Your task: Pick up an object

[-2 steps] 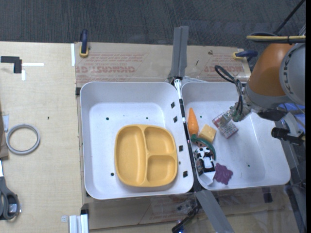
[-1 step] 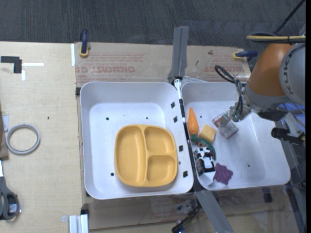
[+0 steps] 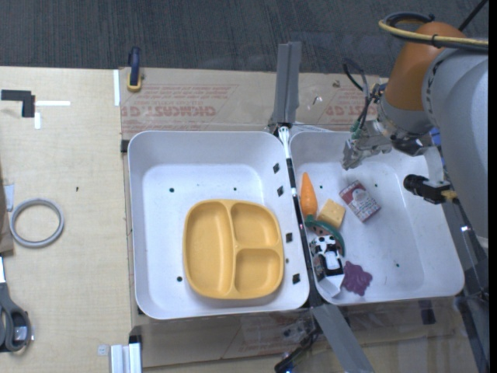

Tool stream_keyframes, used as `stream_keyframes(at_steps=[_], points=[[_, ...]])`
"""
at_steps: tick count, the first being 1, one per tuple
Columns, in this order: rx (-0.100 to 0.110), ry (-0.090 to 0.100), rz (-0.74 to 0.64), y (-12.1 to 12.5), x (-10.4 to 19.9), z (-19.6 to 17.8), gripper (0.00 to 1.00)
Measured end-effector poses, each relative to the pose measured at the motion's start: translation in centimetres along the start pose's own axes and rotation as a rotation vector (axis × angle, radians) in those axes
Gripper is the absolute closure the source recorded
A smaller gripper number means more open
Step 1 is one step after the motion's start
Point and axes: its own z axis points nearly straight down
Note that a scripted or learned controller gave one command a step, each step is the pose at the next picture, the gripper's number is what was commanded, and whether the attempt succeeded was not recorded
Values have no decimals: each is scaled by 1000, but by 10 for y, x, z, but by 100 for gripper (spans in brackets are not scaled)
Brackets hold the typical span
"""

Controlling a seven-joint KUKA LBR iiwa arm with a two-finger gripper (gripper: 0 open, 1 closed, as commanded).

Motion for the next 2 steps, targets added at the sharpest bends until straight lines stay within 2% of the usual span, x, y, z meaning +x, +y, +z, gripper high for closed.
stream_keyframes(at_steps=[1, 2], points=[[-18, -3, 108, -51, -12, 19, 0], [-19, -3, 290, -96, -56, 19, 0]])
